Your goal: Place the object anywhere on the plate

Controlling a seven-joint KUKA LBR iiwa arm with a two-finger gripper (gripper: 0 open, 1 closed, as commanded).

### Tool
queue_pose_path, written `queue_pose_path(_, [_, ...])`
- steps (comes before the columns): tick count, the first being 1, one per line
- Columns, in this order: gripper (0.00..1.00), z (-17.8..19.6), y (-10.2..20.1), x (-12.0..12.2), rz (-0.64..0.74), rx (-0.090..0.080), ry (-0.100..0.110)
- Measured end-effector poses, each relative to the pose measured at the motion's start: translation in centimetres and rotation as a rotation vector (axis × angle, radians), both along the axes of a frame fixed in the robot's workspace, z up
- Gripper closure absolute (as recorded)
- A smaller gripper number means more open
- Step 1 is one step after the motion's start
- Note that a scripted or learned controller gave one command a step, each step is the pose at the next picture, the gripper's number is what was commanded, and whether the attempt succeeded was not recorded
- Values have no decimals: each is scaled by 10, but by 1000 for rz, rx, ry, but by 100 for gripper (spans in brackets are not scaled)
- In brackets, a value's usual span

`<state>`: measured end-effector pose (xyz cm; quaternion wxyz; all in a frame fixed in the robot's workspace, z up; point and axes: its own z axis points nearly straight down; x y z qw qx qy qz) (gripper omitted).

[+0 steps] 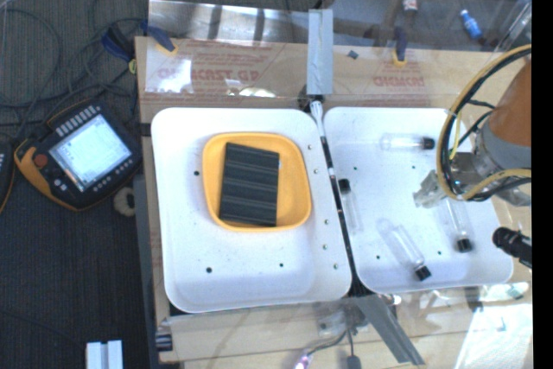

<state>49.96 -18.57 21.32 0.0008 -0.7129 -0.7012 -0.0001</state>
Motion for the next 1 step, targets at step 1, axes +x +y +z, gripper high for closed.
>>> queue_pose_path(1, [0, 0, 0, 0, 0, 0, 0])
